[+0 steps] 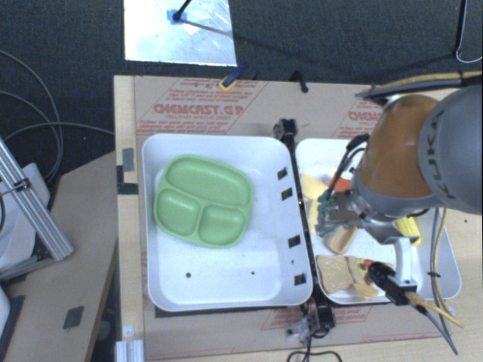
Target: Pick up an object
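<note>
My gripper [329, 219] hangs low in the right bin [450, 277], at its left side, under the grey arm with the orange band. Right beneath it lies a tan, bread-like piece [341, 239]. A second tan slice [337, 272] rests at the bin's near left corner with a small yellow bit [365, 287] beside it. A yellow wedge [312, 185] lies at the left wall further back, and a red-orange bit [341, 181] peeks out next to the arm. The arm covers the bin's middle.
The left bin [226, 274] holds a green three-compartment plate [202, 200] in its far left half. A yellow object [407, 227] shows under the arm on the right. A black divider with clips [300, 217] runs between the bins.
</note>
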Robot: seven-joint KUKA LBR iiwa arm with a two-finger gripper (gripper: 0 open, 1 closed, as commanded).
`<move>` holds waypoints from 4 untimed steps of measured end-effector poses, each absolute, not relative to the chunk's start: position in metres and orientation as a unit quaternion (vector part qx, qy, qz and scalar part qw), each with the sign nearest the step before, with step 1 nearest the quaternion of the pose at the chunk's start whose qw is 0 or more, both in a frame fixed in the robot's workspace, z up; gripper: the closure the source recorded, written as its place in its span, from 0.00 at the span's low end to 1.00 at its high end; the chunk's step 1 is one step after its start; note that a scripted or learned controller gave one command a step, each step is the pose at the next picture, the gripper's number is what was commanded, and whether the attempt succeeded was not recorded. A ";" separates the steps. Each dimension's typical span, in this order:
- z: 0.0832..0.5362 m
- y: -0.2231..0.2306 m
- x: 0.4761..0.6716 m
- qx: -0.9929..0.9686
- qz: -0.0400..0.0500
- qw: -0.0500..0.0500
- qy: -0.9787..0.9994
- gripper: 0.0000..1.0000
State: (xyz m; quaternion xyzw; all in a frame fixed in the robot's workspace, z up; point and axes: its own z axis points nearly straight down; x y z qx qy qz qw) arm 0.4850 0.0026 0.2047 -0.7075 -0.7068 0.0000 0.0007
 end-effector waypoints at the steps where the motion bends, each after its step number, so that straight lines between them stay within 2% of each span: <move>1: 0.408 0.033 0.514 -0.704 -0.009 -0.007 -0.710 1.00; 2: 0.227 0.037 0.535 -0.707 0.005 0.004 -0.707 1.00; 3: 0.306 0.014 0.485 -0.707 -0.002 -0.002 -0.707 1.00; 4: 0.260 0.058 0.486 -0.705 0.000 0.001 -0.709 1.00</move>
